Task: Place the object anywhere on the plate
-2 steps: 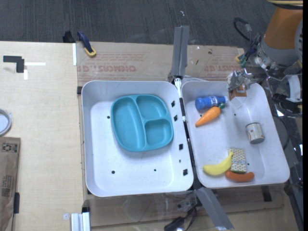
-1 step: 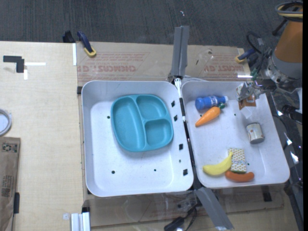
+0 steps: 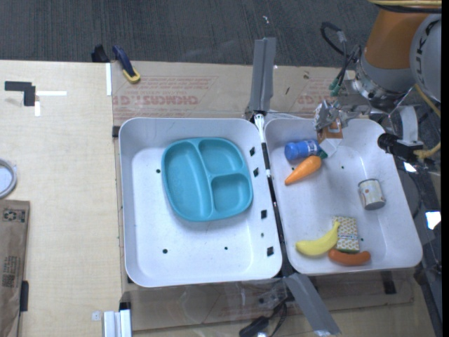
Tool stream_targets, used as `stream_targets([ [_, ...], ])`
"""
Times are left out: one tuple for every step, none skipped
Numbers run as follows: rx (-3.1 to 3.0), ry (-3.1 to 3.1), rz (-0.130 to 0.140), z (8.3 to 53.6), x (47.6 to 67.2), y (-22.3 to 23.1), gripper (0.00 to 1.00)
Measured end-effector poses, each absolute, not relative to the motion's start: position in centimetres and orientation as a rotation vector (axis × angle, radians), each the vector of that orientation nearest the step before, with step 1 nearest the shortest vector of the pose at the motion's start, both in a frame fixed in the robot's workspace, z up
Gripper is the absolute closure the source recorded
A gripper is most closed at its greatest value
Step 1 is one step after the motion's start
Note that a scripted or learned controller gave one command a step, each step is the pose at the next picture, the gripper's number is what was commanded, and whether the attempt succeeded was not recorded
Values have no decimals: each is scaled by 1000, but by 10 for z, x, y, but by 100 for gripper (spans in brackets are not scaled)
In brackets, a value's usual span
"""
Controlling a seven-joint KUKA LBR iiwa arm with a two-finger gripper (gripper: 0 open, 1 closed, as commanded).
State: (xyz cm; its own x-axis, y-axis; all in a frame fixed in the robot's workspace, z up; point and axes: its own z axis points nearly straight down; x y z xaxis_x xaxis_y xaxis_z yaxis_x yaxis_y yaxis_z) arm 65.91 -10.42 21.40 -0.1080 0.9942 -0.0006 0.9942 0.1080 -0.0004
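A teal divided plate [image 3: 208, 178] lies in the left bin [image 3: 140, 244]. In the right bin [image 3: 396, 244] a blue bottle [image 3: 302, 149] and an orange carrot [image 3: 304, 170] lie close together near the back left. A grey can [image 3: 371, 194], a yellow banana [image 3: 317, 242], a patterned sponge-like block [image 3: 347, 234] and a red sausage [image 3: 349, 258] lie further forward. My gripper [image 3: 328, 126] hangs over the back of the right bin, just right of and above the blue bottle. Nothing shows between its fingers.
A grey divider post [image 3: 263, 76] rises between the bins at the back. A blue and yellow clamp [image 3: 126, 64] sits at the bench's back left. A tape roll [image 3: 5, 179] lies at the far left edge. Cables [image 3: 407, 146] hang by the arm at right.
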Motion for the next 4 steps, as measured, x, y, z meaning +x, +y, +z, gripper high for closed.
stream_targets([
  [2346,2089,-2,118,623,-128,100],
  [2257,2184,-1,192,635,-78,100],
  [2188,2255,-3,191,646,-17,100],
  [2157,2286,-5,191,617,59,100],
])
